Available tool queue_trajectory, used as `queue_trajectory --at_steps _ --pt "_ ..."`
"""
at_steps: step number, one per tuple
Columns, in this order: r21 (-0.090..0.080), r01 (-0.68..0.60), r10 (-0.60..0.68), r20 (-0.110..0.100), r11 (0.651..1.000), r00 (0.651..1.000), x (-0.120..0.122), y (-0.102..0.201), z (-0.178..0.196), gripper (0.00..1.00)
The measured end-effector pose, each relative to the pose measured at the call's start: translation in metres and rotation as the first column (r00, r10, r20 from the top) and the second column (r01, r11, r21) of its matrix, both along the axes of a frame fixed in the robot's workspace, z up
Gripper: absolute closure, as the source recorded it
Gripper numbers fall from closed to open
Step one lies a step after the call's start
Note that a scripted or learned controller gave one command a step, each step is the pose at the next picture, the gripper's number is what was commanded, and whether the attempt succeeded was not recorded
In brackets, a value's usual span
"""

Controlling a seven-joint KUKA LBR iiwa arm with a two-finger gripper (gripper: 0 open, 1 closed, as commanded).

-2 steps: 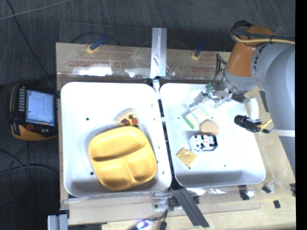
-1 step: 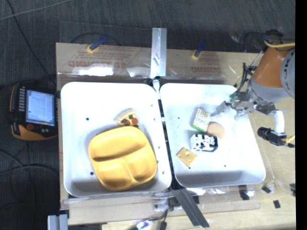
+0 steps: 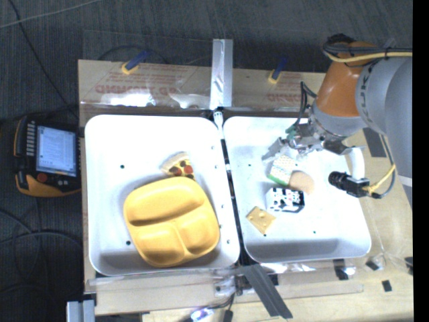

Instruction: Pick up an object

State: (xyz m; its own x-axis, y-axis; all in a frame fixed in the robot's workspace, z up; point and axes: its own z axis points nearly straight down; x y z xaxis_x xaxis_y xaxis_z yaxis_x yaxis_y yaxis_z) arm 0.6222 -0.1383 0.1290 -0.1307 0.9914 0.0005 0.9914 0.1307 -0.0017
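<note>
The right bin point(image 3: 335, 237) holds a tan round piece point(image 3: 301, 180), a white and green piece point(image 3: 281, 168) beside it, a black and white patterned item point(image 3: 287, 199) and a yellow cheese-like wedge point(image 3: 260, 219). My gripper point(image 3: 292, 141) hangs over the upper middle of this bin, just above the white and green piece, under the orange band point(image 3: 338, 89) of the arm. Nothing shows between its fingers. In the left bin point(image 3: 107, 180) lie a yellow divided tray point(image 3: 172, 221) and a small pizza slice toy point(image 3: 177, 166).
A metal divider post point(image 3: 222, 72) stands at the back between the bins. A handheld pendant with a screen point(image 3: 48, 156) lies left of the bench. A black cylinder point(image 3: 345, 182) on the arm juts over the right bin's right side.
</note>
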Motion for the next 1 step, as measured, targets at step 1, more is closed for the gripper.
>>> queue_trajectory --at_steps 1 --pt "-0.001 0.051 -0.051 0.011 0.999 0.999 0.0167 -0.0492 -0.04 0.0"
